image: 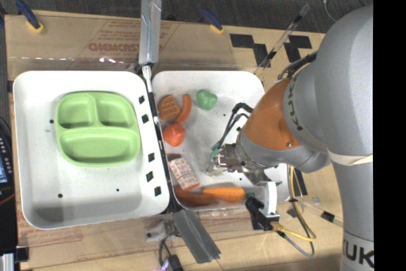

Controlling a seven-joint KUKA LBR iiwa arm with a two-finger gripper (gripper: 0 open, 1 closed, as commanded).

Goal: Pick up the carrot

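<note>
A cardboard-covered worktop [190, 41] sits on dark carpet and carries two shallow white bins side by side. The left bin [32, 136] holds a green divided plate [98, 127]. The right bin [247, 82] holds the toy food: the carrot [223, 193] lies on its side along the near wall, beside a brown sausage-like piece [193, 198], with a small printed packet [183, 173] just above them. Further up lie a red tomato-like piece [174, 134], a waffle-brown piece [168, 107] touching an orange sausage [184, 108], and a green pepper [206, 99]. The grey arm with its orange band [273, 124] reaches in from the right; the tool [219, 160] hangs over the bin floor just above the carrot, and I cannot tell how it stands.
</note>
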